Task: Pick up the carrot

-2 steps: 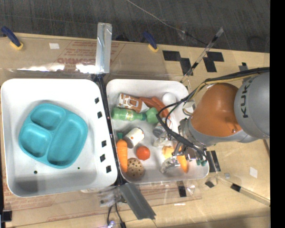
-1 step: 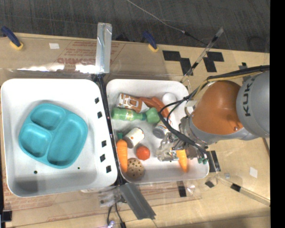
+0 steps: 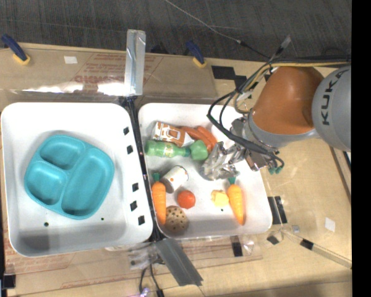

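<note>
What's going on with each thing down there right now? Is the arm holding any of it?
Gripper: low over the right bin, nothing visibly held.
Carrot: lying loose by the bin's right wall.
Second carrot: lying against the left wall.
Green bottle: on its side.
Tomato: resting on the bin floor.
Teal tray: flat in the left bin.

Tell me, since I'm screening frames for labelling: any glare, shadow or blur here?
Camera view: glare streaks the clear plastic sheet behind the white bins; the teal divided plate casts a soft shadow on the left bin's floor; the metal gripper looks slightly blurred, while the orange carrots stay fairly sharp.
</note>
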